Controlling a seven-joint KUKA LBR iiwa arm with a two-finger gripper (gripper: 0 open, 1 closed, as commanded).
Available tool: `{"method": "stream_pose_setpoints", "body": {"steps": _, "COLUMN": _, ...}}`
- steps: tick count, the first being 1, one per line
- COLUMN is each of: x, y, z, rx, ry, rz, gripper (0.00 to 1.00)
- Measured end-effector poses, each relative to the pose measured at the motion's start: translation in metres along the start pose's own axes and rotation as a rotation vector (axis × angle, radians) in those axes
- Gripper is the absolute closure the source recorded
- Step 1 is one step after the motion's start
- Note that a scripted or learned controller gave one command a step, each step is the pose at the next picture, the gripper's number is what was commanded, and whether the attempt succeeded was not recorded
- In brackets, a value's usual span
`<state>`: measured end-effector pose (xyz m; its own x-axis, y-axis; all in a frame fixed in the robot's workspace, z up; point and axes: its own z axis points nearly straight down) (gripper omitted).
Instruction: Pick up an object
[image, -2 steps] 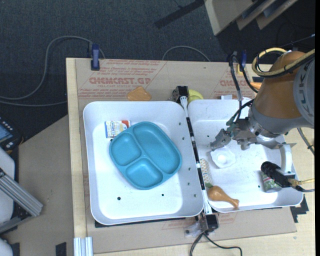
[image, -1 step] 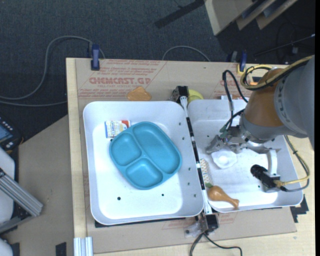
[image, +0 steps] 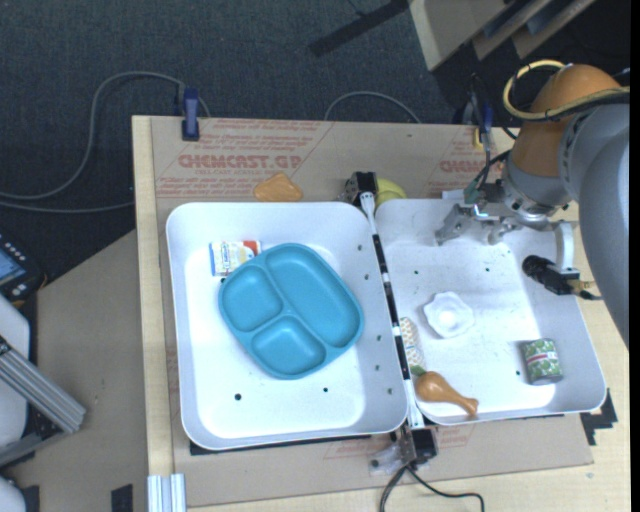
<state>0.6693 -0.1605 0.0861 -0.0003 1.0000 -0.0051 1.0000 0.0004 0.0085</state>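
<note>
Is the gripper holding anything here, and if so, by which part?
Nothing is held: the gripper hangs open over bare floor at the back of the right bin.

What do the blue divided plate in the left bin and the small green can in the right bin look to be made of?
The blue three-compartment plate looks like moulded plastic: uniform colour, soft sheen, rounded dividers. The small green cylindrical can seems to be metal or plastic under a printed label; it is too small to tell which.

Small white cup (image: 447, 314) sits mid right bin (image: 500, 390)
</note>
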Motion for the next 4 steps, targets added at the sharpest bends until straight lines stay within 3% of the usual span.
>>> {"method": "stream_pose_setpoints", "body": {"steps": 1, "x": -0.057, "y": -0.037, "z": -0.016, "rx": 0.01, "ry": 0.004, "rz": 0.005, "gripper": 0.0}}
{"method": "stream_pose_setpoints", "body": {"steps": 2, "x": 0.058, "y": -0.003, "z": -0.061, "rx": -0.001, "ry": 0.009, "rz": -0.011, "gripper": 0.0}}
{"method": "stream_pose_setpoints", "body": {"steps": 3, "x": 0.002, "y": -0.002, "z": -0.054, "rx": 0.005, "ry": 0.001, "rz": 0.004, "gripper": 0.0}}
{"method": "stream_pose_setpoints", "body": {"steps": 4, "x": 0.043, "y": -0.058, "z": -0.026, "rx": 0.017, "ry": 0.009, "rz": 0.0, "gripper": 0.0}}
